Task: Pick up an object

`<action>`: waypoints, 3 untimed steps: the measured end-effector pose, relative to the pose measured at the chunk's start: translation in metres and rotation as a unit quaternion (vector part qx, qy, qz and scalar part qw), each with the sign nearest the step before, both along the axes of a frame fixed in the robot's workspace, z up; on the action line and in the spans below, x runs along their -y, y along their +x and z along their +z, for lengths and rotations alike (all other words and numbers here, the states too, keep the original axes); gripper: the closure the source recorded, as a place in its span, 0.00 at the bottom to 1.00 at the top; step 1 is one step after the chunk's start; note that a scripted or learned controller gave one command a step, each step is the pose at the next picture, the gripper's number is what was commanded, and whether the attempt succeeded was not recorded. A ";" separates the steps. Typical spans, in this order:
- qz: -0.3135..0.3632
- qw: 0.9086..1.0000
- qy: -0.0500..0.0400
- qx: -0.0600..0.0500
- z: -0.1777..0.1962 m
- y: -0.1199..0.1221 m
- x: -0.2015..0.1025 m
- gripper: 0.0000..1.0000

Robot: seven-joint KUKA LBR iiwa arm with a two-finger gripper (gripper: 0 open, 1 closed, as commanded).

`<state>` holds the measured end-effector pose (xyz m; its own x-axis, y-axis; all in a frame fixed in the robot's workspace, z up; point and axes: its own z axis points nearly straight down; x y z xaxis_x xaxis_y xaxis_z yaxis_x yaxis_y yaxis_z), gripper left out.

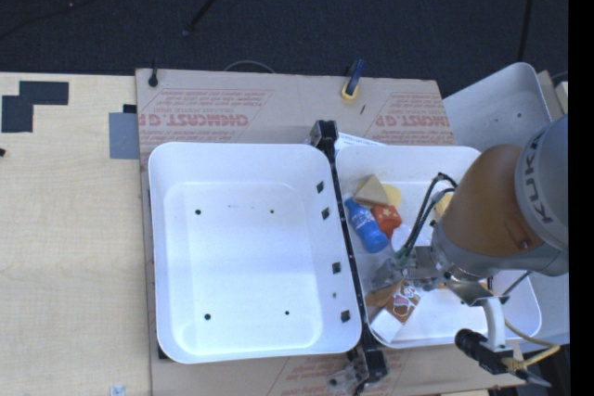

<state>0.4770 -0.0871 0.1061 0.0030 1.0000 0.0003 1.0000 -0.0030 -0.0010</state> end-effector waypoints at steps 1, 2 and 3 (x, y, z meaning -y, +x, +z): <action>0.001 1.000 -0.002 0.002 -0.019 0.072 0.061 0.00; 0.004 1.000 0.000 0.002 -0.018 0.132 0.019 0.00; 0.002 1.000 0.001 -0.001 -0.008 0.130 0.021 1.00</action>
<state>0.6066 -0.1082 0.0980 -0.0009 1.0000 0.0024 1.0000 0.0009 -0.0024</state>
